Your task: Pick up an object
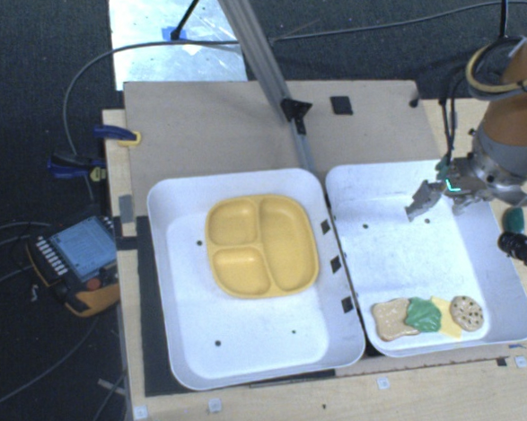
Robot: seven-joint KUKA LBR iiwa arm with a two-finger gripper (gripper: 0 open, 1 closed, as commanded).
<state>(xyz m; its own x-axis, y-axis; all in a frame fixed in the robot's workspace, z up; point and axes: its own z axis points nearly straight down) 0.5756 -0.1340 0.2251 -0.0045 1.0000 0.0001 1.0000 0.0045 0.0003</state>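
Right bin [483,262]: shallow, white, smooth plastic, rounded corners. Pincer [422,205] hangs over its upper part, grey metal fingers pointing left; cannot tell how far open; nothing seen between fingers. Along bin's lower edge, row of flat toy food: tan toast [393,320], crinkled green leaf [423,314], yellow cheese [449,324], round speckled cookie [467,312], touching or overlapping. Left of bin, second bin [192,345] carries yellow three-section plate [261,246].

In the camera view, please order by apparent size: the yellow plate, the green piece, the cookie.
1. yellow plate, by far the largest
2. green piece
3. cookie, only slightly smaller than the green piece, so that ranking is unsure
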